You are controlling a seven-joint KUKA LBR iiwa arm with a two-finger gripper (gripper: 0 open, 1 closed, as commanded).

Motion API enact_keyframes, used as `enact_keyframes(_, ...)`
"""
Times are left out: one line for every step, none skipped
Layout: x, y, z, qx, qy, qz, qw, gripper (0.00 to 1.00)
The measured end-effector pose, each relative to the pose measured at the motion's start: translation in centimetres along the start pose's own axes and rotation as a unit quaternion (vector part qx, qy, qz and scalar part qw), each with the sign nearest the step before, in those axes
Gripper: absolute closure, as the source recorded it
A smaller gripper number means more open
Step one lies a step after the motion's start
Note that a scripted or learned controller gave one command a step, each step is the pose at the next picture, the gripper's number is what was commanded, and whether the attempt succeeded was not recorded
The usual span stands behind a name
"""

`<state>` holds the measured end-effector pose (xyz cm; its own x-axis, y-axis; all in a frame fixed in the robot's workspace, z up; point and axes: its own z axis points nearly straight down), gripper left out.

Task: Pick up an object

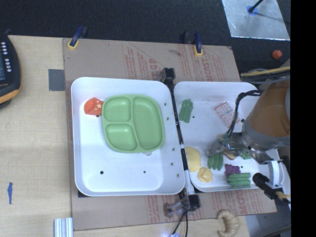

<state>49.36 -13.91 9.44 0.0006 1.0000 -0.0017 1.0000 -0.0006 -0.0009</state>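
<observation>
Right bin (207,90), arm (269,117) low inside, end effector (222,148) near green toy (215,162).

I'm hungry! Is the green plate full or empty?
Empty. All three sections of the green divided plate show only bare green.

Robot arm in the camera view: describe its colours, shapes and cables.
The arm is bulky and rounded, with an orange band above a grey wrist. A thin black cable loops down beside it to the small, silvery metal hand.
</observation>
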Motion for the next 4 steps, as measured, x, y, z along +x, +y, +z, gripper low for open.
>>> enact_keyframes(-0.1, 0.5, -1.1, -0.002, -0.003, -0.003, 1.0, 1.0)
enact_keyframes(-1.2, -0.1, -8.5, -0.002, 0.0, 0.0, 1.0, 1.0)
enact_keyframes(-1.1, -0.1, -8.1, 0.001, 0.001, -0.001, 1.0, 0.0)
enact_keyframes(0.5, 5.3, 0.5, -0.001, -0.001, -0.004, 1.0, 0.0)
